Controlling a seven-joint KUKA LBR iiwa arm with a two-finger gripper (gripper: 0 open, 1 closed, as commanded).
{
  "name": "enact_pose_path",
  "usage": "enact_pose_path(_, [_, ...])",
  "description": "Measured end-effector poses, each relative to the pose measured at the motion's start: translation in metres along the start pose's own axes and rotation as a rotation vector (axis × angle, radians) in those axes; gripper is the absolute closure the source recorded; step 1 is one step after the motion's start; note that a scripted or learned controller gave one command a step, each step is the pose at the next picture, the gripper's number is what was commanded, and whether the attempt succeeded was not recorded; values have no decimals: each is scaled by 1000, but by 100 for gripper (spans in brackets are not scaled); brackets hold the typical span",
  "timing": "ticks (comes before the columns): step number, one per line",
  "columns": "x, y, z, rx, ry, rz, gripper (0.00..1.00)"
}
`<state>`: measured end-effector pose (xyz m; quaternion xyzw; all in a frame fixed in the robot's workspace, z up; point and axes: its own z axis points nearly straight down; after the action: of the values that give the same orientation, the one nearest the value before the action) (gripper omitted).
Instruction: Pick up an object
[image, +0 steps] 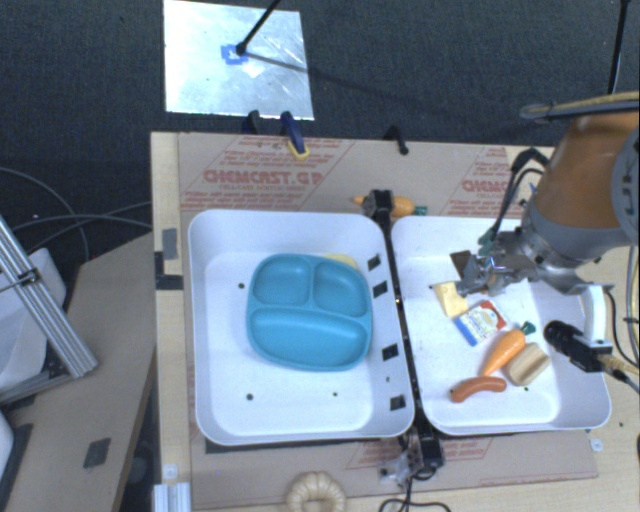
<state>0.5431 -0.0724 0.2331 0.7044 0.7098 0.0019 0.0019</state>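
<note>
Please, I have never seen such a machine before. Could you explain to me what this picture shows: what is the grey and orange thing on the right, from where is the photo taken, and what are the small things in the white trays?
The photo comes from one fixed camera above a bench, looking down at a slant. The grey and orange thing is a robot arm reaching in from the right. At its end is the gripper, the part meant to pick things up.

Two shallow white bins sit side by side. The left bin holds a blue divided plate. The right bin holds toy food: a yellow cheese wedge, a small printed packet, a carrot, a bread roll and a sausage.

The gripper hovers over the right bin, just above the cheese wedge. I see nothing held in it.
</note>
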Motion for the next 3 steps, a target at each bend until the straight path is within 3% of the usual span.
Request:
enact_pose_path(1, [23,53,-4,-1,0,0,100])
enact_pose_path(2, [28,83,13,1,-1,1,100])
enact_pose_path(3, [34,84,2,2,0,1,100])
